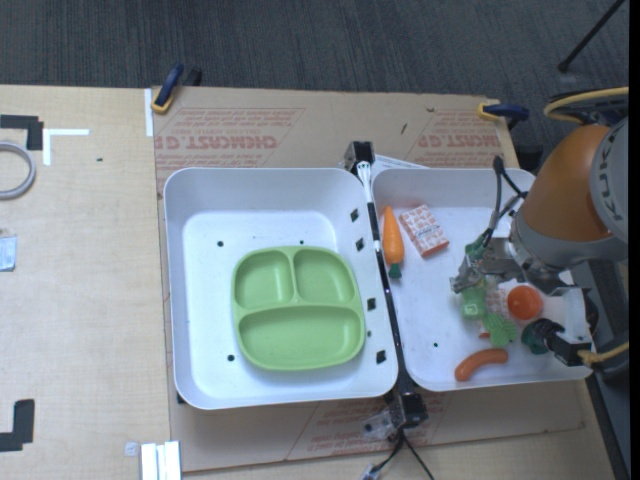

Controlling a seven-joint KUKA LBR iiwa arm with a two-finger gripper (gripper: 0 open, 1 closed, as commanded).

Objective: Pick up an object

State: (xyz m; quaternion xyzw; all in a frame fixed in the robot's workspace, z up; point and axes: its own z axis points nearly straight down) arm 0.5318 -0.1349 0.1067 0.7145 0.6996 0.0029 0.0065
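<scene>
Green toy pieces (482,313) lie in the right bin (430,353) just under the gripper (472,273), beside an orange ball (524,302). Whether the gripper grasps anything cannot be told. A green divided plate (297,308) sits in the left bin (200,268).

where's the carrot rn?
The carrot lies in the right bin, hard against its left wall by the divider, just left of the red-and-white packet and well clear of the gripper.
</scene>
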